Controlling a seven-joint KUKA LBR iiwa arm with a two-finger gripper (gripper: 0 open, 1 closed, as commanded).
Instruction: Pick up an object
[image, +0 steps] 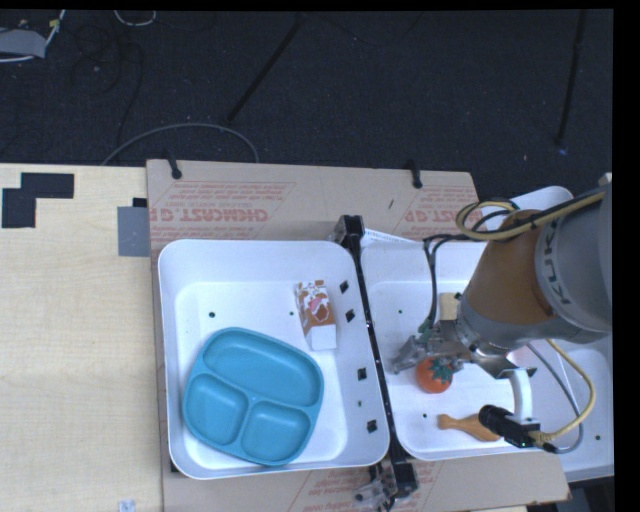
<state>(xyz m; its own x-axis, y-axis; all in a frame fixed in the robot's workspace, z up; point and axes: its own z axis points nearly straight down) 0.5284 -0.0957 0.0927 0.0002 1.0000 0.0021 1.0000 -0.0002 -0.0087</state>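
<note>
The surface (70, 330) was pale wood, with dark floor and loose cables behind it. A brown cardboard sheet (250, 205) lay on the wood, and on it stood the two white bins side by side, touching along their inner walls.

In the left bin (167, 300) a blue divided plate (252, 395) lay flat and took up most of the near half. Just beyond its far right edge lay a small carton (316, 312) printed in orange and red, close to the wall shared with the other bin.

I reached in from the right, over the right bin (400, 270). My hand (432, 352) was low in the middle of that bin, directly above an orange-red ball (435, 377) that sat on the bin floor. The ball's upper part was covered by my hand, so I could not tell whether I touched it, nor whether my hand was open or closed. Nearer the front wall, beside the ball but apart from it, a tan wooden piece (462, 425) with a rounded end lay flat on the floor.
</note>
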